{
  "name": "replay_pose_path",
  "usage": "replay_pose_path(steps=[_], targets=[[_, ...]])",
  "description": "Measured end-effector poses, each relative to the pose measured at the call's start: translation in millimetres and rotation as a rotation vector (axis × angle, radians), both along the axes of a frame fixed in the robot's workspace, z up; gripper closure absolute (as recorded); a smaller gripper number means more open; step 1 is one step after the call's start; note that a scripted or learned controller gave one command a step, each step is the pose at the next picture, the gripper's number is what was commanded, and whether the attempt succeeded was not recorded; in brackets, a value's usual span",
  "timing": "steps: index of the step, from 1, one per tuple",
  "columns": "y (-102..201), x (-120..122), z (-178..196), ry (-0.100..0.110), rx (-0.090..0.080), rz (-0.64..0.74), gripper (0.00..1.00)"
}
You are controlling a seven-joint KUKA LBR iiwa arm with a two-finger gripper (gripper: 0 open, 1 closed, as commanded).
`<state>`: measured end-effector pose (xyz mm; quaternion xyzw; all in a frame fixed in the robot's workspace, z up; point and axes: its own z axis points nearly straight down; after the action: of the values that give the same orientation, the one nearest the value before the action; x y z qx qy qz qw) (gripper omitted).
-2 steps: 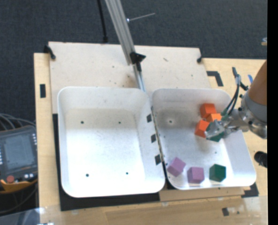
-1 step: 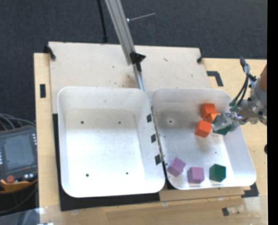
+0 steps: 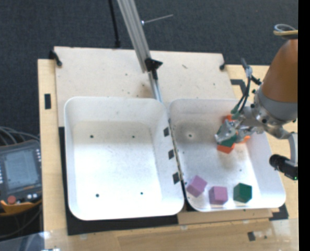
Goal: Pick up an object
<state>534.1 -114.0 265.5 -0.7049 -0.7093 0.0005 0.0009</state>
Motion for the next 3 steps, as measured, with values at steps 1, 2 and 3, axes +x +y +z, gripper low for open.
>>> replay_pose_path(steps=[1, 2, 3], targets=[[51.3, 20.1, -17.0, 0.002, 0.001, 0.001, 1.00], [94.3, 39.9, -29.8, -0.002, -0.001, 0.000, 1.00], [133.5, 59.0, -32.6, -0.003, -0.001, 0.000, 1.00]])
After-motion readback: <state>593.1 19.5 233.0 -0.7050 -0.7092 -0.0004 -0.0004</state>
